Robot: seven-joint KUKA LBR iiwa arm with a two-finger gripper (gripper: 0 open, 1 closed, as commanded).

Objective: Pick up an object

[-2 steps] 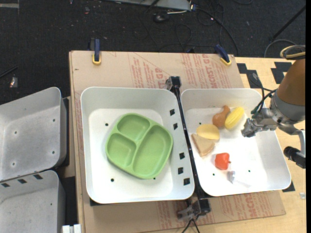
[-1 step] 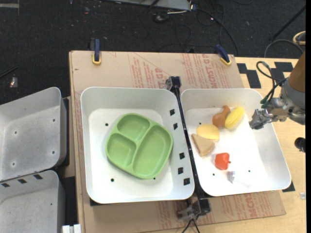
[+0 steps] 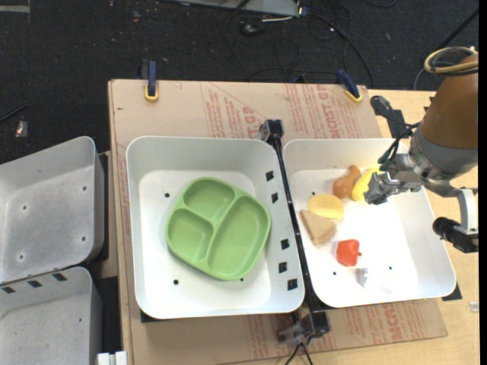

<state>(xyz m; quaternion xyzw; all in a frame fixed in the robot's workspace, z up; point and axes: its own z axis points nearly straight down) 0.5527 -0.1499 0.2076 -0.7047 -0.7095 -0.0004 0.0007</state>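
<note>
While two white trays (image 3: pixel 46 204) lie stacked at the far left of the frame, off the edge of the brown board (image 3: pixel 221 105), the left bin (image 3: pixel 144 158) sits on that board in the centre-left. Inside it rests a green divided plate (image 3: pixel 219 227), turned at a slant, with three compartments. A row of black clips (image 3: pixel 283 226) runs down the seam between the left bin and the right bin (image 3: pixel 426 272), which touch side by side.

Toward the upper left of the right bin's floor lies a cluster of small toys. A yellow rounded piece (image 3: pixel 326 205) sits just above a tan wedge (image 3: pixel 318 227), the two touching. Up and to the right of them is an orange-brown piece (image 3: pixel 347 182), and just beside that a bright yellow object (image 3: pixel 361 184). Lower, nearer the middle of the bin, a red object (image 3: pixel 348 252) stands apart from the cluster, with a small pale scrap (image 3: pixel 361 277) just below it.

At the right edge the arm (image 3: pixel 450 128) reaches in, and its gripper (image 3: pixel 378 188) hangs right against the bright yellow object. Dark hardware hides the fingertips, so whether they are spread or closed cannot be told, nor whether anything sits between them.
</note>
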